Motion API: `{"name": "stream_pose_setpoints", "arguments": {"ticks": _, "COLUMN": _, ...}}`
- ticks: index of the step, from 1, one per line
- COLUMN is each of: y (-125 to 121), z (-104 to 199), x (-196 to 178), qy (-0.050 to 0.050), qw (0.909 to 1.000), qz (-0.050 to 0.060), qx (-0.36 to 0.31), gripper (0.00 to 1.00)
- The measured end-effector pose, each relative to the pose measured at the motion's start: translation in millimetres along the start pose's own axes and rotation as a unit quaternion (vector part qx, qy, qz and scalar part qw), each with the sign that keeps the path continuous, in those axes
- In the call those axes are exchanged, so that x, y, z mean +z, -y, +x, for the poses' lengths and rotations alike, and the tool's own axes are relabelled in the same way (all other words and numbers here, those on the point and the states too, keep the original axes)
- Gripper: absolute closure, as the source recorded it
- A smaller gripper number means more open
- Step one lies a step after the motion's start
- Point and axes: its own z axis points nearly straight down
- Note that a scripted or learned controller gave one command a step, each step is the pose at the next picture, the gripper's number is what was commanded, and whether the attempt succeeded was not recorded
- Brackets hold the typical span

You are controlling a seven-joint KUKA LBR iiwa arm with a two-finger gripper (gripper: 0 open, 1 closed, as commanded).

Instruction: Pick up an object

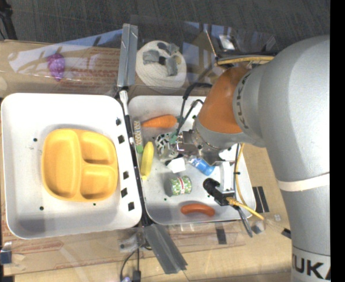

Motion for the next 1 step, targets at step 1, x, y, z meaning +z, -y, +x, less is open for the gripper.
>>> {"name": "stream_pose_setpoints", "arguments": {"ticks": 1, "y": -10.7, "z": 51.9, "x": -119.0, "qy": 0.0, "qw": 0.9996, "qz": -0.002, "qx": 0.028, "gripper": 1.0}}
